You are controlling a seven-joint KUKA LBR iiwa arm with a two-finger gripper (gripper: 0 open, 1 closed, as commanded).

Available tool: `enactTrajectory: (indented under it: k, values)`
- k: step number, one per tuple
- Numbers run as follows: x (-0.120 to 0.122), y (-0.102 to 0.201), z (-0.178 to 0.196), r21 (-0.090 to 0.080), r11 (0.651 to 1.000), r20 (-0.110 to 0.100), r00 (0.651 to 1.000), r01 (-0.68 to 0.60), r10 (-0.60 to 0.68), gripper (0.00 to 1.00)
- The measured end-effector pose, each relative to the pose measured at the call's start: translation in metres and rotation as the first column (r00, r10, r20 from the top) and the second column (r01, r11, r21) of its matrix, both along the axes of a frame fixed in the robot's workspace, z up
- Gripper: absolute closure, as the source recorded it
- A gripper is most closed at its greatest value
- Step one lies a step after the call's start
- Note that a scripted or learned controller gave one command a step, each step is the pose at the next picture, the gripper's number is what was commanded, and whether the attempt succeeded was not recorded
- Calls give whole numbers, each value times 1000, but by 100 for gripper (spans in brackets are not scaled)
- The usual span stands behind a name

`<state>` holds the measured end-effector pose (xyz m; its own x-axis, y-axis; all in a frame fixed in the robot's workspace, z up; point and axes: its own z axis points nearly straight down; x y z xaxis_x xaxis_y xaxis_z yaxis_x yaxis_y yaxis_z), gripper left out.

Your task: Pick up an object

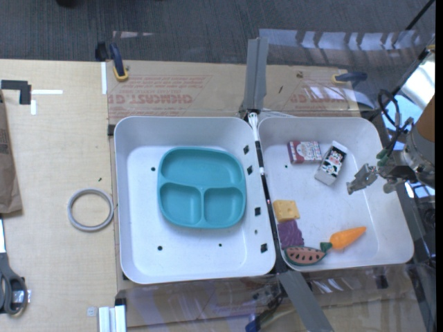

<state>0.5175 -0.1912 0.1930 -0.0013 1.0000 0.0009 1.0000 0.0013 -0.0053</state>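
Hovering over the right bin (387, 251), the gripper (363, 178) had its fingers spread with nothing between them, the small carton (331, 163) lying just beside it.

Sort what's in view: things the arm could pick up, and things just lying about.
Job: gripper; red carton; milk carton; cracker; grapes; watermelon slice; carrot.

Lying about: teal divided plate; tape ring; yellow clamp.
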Motion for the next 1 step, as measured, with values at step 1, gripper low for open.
enactTrajectory:
  k: [1]
  values:
    - [70, 20, 4, -1, 978, 3, 978, -208, 208, 0]
